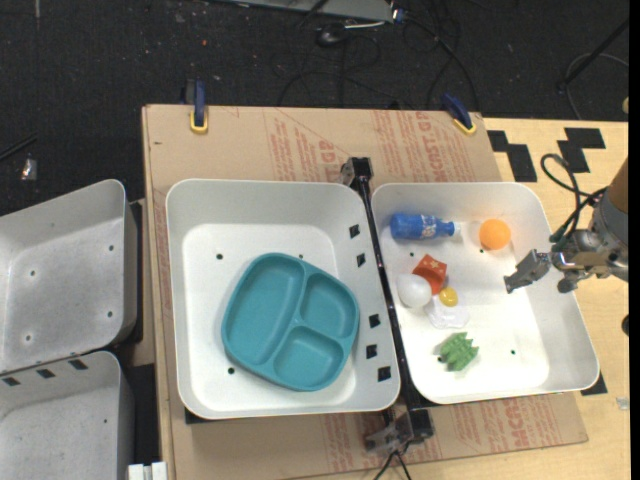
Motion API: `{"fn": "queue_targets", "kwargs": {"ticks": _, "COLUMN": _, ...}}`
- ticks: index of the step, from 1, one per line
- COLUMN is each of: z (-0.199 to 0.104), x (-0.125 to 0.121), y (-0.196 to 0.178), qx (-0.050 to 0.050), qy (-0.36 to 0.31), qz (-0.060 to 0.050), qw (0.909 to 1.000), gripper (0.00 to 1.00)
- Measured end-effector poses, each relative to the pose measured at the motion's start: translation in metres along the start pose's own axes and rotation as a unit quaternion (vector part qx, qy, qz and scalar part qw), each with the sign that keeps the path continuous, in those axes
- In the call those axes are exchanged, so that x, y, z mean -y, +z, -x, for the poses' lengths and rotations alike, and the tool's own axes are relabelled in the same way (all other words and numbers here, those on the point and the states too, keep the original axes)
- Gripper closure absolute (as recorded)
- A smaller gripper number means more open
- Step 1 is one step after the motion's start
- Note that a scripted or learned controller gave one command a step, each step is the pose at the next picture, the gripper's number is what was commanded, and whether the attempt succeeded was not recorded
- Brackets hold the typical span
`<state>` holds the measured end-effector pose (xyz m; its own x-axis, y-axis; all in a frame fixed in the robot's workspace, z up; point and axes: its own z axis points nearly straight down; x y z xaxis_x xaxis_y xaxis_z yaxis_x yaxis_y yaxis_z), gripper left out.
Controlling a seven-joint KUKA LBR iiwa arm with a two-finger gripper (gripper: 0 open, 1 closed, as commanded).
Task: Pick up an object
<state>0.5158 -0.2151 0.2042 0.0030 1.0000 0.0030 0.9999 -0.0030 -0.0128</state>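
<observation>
At the right bin's (540, 298) three-o'clock rim, the claw (545, 268) hung spread and empty; the orange ball (494, 233) lay nearest, toward its ten o'clock.

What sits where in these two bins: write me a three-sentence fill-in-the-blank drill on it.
1. The teal plate lies in the view's ____ bin.
2. The plate has ____ compartments.
3. The orange ball lies in the right bin, near the ____ bottle.

Missing words: left; three; blue.
</observation>
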Motion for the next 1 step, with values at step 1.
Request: {"fn": "queue_targets", "kwargs": {"ticks": 1, "z": -0.0005, "x": -0.0031, "y": -0.0068, "qx": 0.002, "qy": -0.002, "qz": 0.006, "qw": 1.0, "gripper": 0.0}}
